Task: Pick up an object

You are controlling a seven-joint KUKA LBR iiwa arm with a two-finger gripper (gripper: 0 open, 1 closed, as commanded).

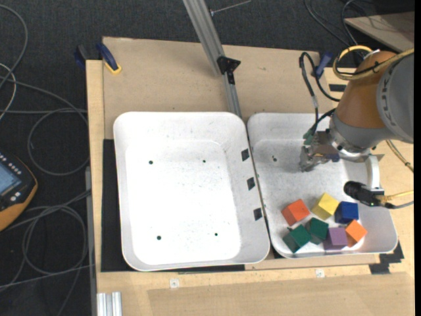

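Two shallow white bins with rounded corners and faintly speckled floors sit side by side on a pale wooden bench (171, 64). The left bin (131, 176) has four small dark dots on its floor. In the right bin (279, 137), small hard-edged cubes cluster at the bin's 5 o'clock corner: a red-orange cube (296, 211), a yellow cube (325, 206), a blue cube (347, 210), an orange cube (356, 230), a purple cube (337, 236) and two green cubes (308, 234), most of them touching their neighbours. The gripper (308, 162), grey metal under the arm's glossy orange band, hangs over bare floor near the bin's centre, at about 12 o'clock from the cubes and apart from them; I cannot tell how it is set. A slanted grey metal bar (207, 35) crosses the bench top.
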